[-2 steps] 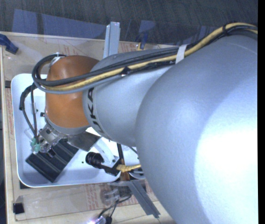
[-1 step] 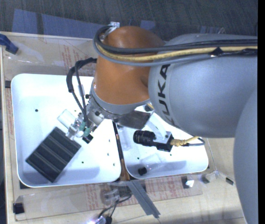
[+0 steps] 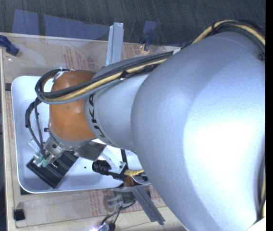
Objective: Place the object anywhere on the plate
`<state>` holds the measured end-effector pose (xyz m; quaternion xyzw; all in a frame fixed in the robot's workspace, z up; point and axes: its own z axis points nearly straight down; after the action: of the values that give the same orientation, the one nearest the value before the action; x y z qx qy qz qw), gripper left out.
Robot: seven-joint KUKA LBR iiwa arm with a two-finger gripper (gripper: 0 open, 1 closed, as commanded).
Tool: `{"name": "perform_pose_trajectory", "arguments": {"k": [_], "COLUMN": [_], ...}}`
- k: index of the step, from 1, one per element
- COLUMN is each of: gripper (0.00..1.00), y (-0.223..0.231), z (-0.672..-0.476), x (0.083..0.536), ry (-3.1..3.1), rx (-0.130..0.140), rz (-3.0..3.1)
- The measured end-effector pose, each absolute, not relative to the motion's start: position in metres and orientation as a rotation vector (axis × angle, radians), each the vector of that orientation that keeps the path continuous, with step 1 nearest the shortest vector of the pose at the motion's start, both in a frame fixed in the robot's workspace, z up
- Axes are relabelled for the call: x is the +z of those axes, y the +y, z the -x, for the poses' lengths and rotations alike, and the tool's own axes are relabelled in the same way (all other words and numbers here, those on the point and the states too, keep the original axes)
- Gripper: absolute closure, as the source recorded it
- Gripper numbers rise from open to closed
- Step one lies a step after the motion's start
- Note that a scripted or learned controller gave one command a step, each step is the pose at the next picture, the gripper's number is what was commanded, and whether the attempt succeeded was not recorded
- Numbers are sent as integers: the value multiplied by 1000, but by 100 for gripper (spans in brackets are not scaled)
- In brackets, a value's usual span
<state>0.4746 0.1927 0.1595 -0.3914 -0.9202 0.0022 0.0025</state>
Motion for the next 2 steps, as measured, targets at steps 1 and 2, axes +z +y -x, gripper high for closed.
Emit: {"name": "perform_pose_trajectory", "arguments": {"k": [1,2], "gripper": [100,100], "y": [147,205], "z": [-477,-486], "x": [248,126], "ry": [-2922,-2693], "rx": [0,11], "rz": [1156,1608]}}
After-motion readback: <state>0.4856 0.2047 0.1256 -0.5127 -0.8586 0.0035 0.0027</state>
